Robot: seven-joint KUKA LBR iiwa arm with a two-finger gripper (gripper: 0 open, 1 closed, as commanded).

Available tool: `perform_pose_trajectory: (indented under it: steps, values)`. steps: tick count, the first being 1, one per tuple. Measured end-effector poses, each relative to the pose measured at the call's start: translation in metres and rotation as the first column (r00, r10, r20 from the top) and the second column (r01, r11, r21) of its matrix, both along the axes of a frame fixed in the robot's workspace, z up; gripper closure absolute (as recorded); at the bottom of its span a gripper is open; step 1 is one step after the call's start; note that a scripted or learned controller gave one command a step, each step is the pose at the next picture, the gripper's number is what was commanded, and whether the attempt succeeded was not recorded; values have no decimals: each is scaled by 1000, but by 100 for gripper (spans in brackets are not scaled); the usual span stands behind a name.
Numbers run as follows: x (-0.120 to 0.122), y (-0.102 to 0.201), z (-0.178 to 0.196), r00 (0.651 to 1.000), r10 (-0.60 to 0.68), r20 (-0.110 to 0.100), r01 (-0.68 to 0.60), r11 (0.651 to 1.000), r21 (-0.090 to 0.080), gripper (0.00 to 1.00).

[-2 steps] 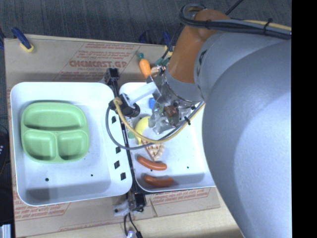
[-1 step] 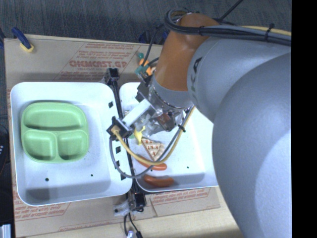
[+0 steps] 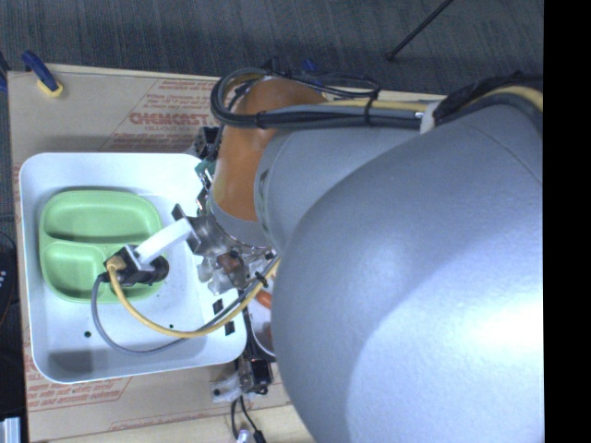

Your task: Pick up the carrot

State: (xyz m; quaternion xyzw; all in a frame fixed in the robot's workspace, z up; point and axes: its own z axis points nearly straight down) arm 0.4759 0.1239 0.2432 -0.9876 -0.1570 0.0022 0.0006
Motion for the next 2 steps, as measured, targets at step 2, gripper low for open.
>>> perform_pose_trajectory:
  steps: [2]
  values:
    - [-1, -47, -41, 975, 221, -7, -220, 975, 8, 100]
